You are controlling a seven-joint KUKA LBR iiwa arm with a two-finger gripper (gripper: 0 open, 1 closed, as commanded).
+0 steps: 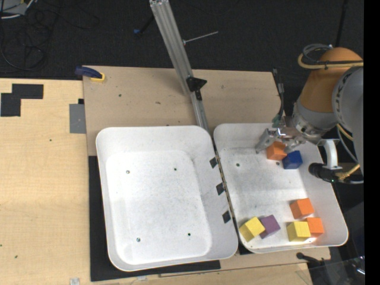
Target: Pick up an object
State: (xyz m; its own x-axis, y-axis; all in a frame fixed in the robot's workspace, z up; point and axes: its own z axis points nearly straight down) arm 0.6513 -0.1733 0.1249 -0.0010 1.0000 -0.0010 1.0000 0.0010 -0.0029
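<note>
Five blocks [284, 224] crowd the right bin's [261, 183] near rim; end effector [274, 142], grip unclear, hovers over an orange block [275, 153].

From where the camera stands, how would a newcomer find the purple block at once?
Look in the right white bin, at its near edge where five blocks gather. The purple block lies in the left pair, touching a yellow block on its left. It is the only purple one; the others there are yellow or orange.

You see the gripper [276, 140] low over the right bin [261, 189], just above an orange block [276, 153] touching a blue block [292, 160]; five more blocks cluster near its front edge.
</note>
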